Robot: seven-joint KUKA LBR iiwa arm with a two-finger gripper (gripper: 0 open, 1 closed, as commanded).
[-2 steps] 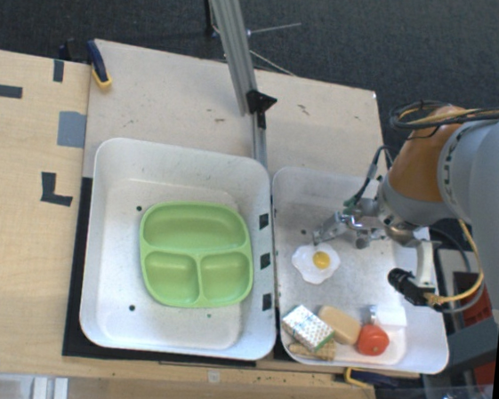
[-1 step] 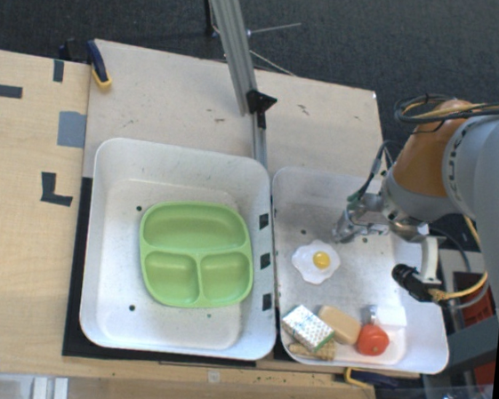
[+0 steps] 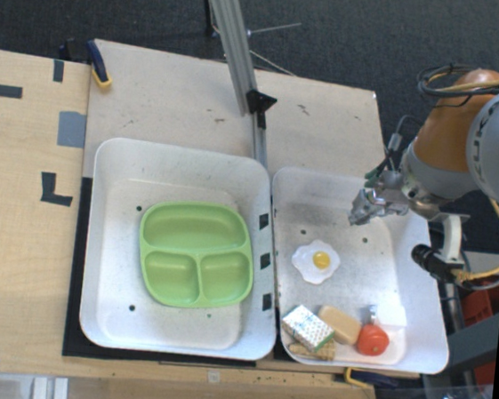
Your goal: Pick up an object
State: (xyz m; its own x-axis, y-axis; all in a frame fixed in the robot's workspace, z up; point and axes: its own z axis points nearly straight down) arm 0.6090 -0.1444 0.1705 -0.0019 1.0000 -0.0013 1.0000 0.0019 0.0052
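My gripper [image 3: 361,212] hangs over the far right part of the right bin [image 3: 426,259], above bare bin floor. A fried egg toy [image 3: 317,262] lies in the middle of that bin, below and left of the gripper. Along the bin's near edge sit a green and white box [image 3: 307,327], a tan block [image 3: 339,323] and a red tomato-like toy [image 3: 373,341]. Nothing shows between the fingers.
The left bin [image 3: 104,222] holds a green divided plate [image 3: 196,254]. A metal pole [image 3: 234,45] slants up from the bins' far junction. A blue and yellow clamp [image 3: 98,64] sits at the board's far left corner.
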